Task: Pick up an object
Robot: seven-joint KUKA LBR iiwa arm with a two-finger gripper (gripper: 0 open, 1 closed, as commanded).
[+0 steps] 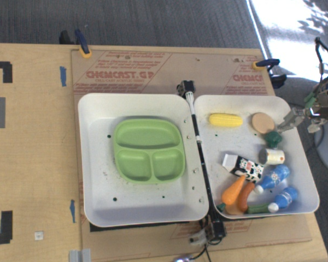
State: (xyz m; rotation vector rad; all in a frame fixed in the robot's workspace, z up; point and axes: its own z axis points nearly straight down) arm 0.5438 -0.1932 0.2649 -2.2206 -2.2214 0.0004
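Gripper [288, 123] at rt bin [309, 171] edge — near tan disc [262, 122].

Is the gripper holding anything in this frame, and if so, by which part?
Nothing is held. The gripper sits at the right bin's far right edge, with nothing between its fingers.

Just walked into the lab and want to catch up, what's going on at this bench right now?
A robot arm is reaching in from the right over the right bin, which holds a jumble of small toys: a yellow corn cob, a tan disc, carrots and blue bottles. Its pincer sits at the bin's upper right edge beside the tan disc, with nothing visibly held. The left bin holds a green divided tray.
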